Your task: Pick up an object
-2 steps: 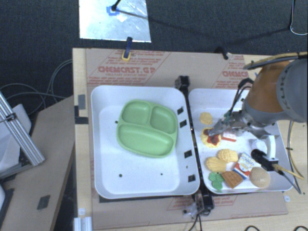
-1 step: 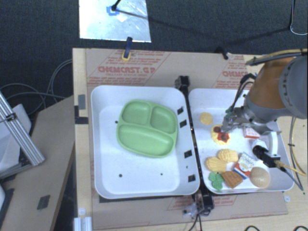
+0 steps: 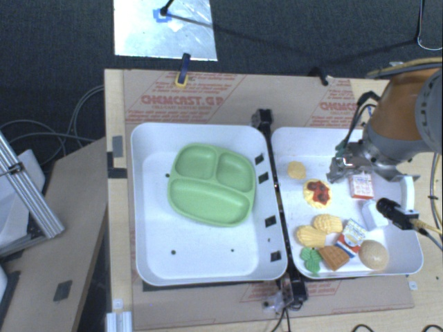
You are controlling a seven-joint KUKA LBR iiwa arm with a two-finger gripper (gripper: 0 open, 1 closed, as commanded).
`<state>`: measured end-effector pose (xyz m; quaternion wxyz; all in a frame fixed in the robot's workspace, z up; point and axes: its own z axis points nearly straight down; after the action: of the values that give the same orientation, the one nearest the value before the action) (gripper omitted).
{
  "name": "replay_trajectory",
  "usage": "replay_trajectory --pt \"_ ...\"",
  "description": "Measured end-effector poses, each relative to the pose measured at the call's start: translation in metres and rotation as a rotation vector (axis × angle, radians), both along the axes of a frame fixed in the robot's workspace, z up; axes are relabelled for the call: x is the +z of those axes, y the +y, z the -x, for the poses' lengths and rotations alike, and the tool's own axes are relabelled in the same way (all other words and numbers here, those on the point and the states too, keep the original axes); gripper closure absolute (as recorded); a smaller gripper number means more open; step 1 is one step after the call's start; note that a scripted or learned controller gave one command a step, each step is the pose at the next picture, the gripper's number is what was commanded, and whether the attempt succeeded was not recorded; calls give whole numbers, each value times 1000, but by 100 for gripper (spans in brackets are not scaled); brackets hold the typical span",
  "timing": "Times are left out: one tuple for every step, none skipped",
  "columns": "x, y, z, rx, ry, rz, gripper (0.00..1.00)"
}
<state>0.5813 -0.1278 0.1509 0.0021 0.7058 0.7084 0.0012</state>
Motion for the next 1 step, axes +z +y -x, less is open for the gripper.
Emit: replay_trajectory --pt "57 -10 1 -2 -2 1 100"
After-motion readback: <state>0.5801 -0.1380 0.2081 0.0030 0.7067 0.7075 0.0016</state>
